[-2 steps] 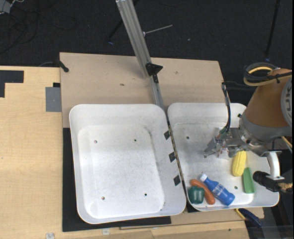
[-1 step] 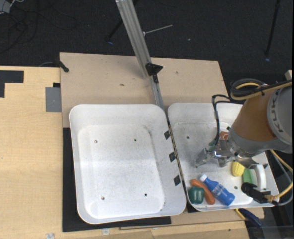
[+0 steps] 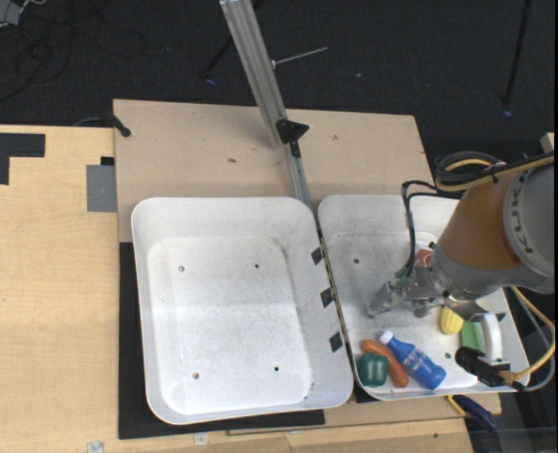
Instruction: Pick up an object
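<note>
Your right bin (image 3: 354, 217) holds a blue bottle (image 3: 413, 360), orange piece (image 3: 386, 358), green piece (image 3: 372, 371) and yellow piece (image 3: 449, 322) near its front. The gripper (image 3: 392, 297) hovers above; you cannot tell its opening.

right bin (image 3: 354, 225): its right wall and far right corner are covered by the arm (image 3: 491, 229)
gripper (image 3: 392, 298): too small and blurred to read
yellow object (image 3: 449, 322): partly under the wrist
bench (image 3: 33, 281): cut off at the left edge

Aluminium mast (image 3: 262, 83) behind bins (image 3: 165, 225)
</note>
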Motion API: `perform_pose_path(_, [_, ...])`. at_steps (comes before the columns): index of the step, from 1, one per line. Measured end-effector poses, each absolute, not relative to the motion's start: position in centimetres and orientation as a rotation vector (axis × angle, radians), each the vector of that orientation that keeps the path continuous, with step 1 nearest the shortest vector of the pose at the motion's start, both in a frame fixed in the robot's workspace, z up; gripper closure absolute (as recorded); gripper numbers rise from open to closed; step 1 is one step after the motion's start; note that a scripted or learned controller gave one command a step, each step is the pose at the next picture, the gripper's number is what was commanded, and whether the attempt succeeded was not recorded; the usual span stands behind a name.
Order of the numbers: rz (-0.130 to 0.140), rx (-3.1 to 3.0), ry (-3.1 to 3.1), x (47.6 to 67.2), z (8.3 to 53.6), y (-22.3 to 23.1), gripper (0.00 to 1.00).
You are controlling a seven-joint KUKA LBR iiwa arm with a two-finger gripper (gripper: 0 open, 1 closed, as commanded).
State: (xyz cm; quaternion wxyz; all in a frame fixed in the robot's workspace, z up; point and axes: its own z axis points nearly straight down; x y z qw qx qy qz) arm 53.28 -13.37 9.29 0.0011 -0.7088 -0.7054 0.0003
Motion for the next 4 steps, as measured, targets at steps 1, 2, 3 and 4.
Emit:
perform_pose_path(1, [0.001,-2.23,-2.207,53.2,10.3,-13.5,1.0])
perform_pose_path(2, [-0.003,-2.222,-2.225,54.2,16.0,-13.6,1.0])
perform_pose_path(3, [-0.002,-2.221,-2.224,54.5,20.3,-13.4,1.0])
perform_pose_path(4, [0.0,-2.22,-2.223,54.5,22.4,-13.4,1.0])
